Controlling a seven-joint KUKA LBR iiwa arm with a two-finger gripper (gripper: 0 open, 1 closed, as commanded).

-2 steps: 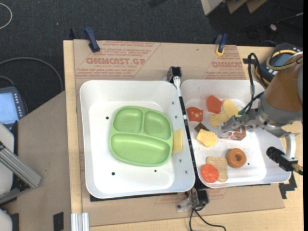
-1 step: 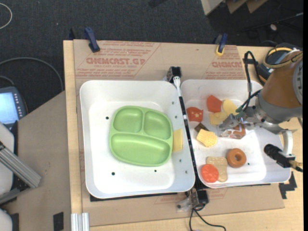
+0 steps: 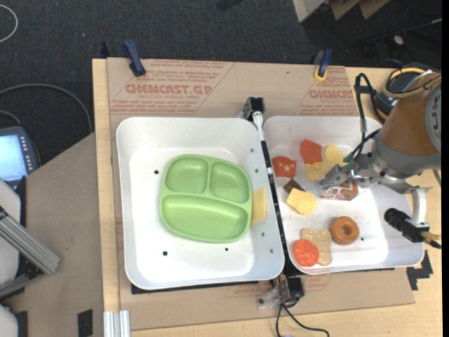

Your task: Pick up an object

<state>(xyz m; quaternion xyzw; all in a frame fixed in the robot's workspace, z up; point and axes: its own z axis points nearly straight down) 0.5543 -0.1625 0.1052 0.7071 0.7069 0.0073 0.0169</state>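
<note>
We saw the cardboard-covered worktop (image 3: pixel 210 83) carrying two shallow white bins side by side. The left white bin (image 3: pixel 140 146) held a green plastic divided plate (image 3: pixel 205 199) with three compartments, lying flat near the bin's middle, and a pale yellow flat piece (image 3: pixel 259 205) just beside the plate's right edge, against the bin's right wall. The right white bin (image 3: pixel 393 248) held a scatter of small toy foods: a brown ring doughnut (image 3: pixel 344 230), a red round tomato-like piece (image 3: pixel 305 253) resting on a tan slice (image 3: pixel 320 243), a yellow cheese wedge (image 3: pixel 302 202), a small dark brown block (image 3: pixel 291 186), a red piece (image 3: pixel 283 166), an orange-red block (image 3: pixel 311 151) and pale yellow pieces (image 3: pixel 326 163). The grey arm (image 3: pixel 410 135) reached over this bin from the right, and its pincer (image 3: pixel 339 182) sat low among the foods near the bin's middle; we could not tell how it stood, or whether it held anything.
</note>
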